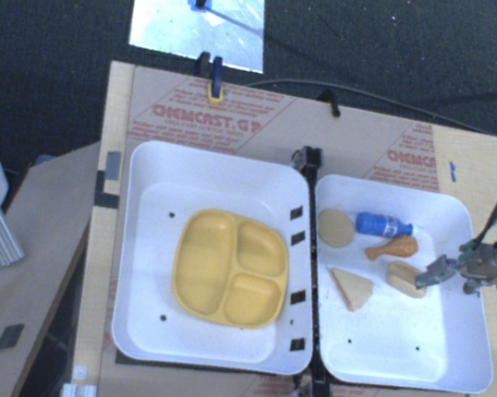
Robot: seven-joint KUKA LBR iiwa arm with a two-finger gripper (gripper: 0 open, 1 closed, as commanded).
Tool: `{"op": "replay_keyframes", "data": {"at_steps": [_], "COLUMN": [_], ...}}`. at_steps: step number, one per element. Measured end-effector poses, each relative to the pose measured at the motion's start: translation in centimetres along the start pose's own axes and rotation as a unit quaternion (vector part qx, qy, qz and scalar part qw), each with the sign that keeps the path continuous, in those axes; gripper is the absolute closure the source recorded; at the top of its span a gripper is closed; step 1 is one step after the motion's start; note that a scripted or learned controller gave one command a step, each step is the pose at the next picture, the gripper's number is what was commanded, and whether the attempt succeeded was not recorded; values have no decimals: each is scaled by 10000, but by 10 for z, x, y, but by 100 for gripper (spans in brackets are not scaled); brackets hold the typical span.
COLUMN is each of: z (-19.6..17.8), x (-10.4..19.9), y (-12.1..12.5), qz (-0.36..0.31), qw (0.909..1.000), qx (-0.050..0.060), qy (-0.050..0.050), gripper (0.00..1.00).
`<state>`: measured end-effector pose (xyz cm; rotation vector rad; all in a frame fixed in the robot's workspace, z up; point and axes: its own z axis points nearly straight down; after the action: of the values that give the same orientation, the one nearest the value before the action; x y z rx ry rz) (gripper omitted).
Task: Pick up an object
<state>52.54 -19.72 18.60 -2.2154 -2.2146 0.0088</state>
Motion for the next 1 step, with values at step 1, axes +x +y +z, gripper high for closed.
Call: {"op": "replay_keyframes", "data": {"at_steps": [1], "z": [-6], "x": [0], "y": [3], "qz": [-17], "qw": [10000], "qx": [-58], "qy": [-14], "gripper": [0]}}
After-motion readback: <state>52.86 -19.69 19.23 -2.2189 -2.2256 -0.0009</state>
